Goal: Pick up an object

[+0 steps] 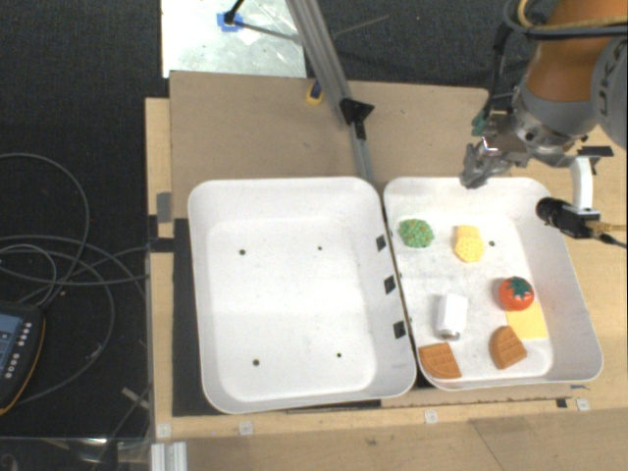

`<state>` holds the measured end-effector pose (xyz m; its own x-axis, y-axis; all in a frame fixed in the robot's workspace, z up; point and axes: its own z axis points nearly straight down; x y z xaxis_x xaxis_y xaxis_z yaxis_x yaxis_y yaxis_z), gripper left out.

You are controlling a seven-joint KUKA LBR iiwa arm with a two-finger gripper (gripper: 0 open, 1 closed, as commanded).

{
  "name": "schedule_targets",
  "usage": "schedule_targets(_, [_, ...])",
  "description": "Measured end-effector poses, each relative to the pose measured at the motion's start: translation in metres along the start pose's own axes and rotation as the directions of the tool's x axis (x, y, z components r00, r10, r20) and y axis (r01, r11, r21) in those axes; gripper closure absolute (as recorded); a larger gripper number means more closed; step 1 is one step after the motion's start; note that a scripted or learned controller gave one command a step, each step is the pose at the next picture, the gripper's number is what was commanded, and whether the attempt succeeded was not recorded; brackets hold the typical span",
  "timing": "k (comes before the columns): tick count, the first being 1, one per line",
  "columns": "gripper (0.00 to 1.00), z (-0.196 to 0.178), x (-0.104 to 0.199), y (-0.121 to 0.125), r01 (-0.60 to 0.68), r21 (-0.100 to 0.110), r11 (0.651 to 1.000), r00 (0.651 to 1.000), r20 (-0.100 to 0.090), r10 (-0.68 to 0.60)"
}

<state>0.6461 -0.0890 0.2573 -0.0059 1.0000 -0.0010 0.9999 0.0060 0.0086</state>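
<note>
Dark carpet floor (pixel 78 67), loose cables (pixel 59 253), tan wooden bench (pixel 412 116).

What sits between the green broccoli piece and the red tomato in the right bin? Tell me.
The yellow corn piece lies between the green broccoli piece and the red tomato, seen in the camera view.

The brown table (pixel 245 126) carries two white bins: the left bin (pixel 211 263) touches the right bin (pixel 559 263) beside it.
</note>
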Motion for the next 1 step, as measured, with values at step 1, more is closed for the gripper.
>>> schedule_targets(1, [1.0,0.0057,0.0463,-0.0339,0.003,0.01,1.0,1.0,-0.003,-0.003])
